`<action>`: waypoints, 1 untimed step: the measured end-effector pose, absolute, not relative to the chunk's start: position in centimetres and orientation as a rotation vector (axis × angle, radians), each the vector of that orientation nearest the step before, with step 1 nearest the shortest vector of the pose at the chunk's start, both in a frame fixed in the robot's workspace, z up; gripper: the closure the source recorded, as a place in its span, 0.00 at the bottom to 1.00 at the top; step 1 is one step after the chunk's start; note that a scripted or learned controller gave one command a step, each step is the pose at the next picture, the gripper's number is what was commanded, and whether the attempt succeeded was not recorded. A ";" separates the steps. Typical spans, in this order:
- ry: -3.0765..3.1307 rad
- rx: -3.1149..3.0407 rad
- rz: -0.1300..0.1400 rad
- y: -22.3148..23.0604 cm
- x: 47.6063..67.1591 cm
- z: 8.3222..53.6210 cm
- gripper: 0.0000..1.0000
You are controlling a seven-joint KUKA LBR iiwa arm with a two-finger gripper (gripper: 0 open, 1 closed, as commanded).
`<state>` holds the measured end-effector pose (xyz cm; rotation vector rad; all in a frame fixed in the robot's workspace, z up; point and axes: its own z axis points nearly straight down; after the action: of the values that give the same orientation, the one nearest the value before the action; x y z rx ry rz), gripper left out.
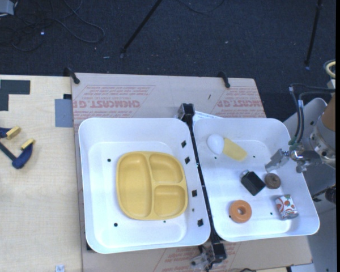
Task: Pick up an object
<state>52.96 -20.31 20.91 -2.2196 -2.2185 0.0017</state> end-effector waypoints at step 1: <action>-2.215 -2.216 0.006 -20.7 52.1 15.0 0.00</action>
<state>52.09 -20.73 15.02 -2.2160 -2.2155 0.0058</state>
